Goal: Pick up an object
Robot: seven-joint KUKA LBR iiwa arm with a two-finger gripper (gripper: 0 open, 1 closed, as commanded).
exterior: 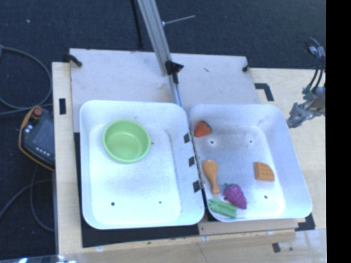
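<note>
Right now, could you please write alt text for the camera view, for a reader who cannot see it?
Two white bins sit side by side: the left bin holds a green bowl, the right bin holds a strawberry, drumstick, orange wedge, grapes and a green vegetable. The gripper hovers at the right bin's far right edge.

Dark carpet floor (66, 15) — pale wooden bench (274, 75)

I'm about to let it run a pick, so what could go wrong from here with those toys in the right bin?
The purple grapes, green vegetable and orange drumstick crowd together near the right bin's lower left corner, so a grasp there may catch two or nudge neighbours. The strawberry sits tight against the wall by the divider, leaving little finger room. The gripper is outside the bin, so its approach must clear the rim.
</note>
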